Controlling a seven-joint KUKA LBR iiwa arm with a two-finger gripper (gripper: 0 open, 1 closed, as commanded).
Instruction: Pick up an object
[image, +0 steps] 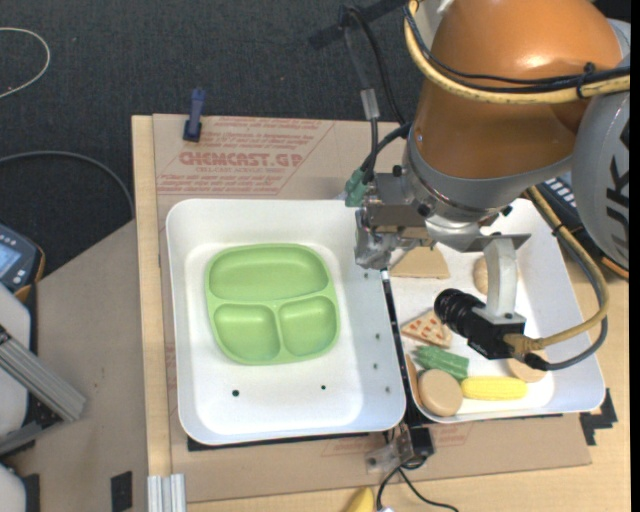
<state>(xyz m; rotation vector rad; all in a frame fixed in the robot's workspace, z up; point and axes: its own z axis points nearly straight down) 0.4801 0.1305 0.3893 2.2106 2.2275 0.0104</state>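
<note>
Fingers of the gripper (374, 252) are masked by the wrist above them, so open or closed cannot be told. It hangs at the wall between the bins, over the upper left corner of the right bin (552, 300). A tan wedge (420, 264) lies just beside it. A waffle piece (424, 327), green pod (441, 361), round biscuit (440, 393) and yellow piece (492, 388) crowd the near edge. The left bin (190, 330) (it holds a green divided plate (270, 303)) has bare floor along its front. Cardboard (250, 150) lies beneath, on dark carpet (80, 120).
</note>
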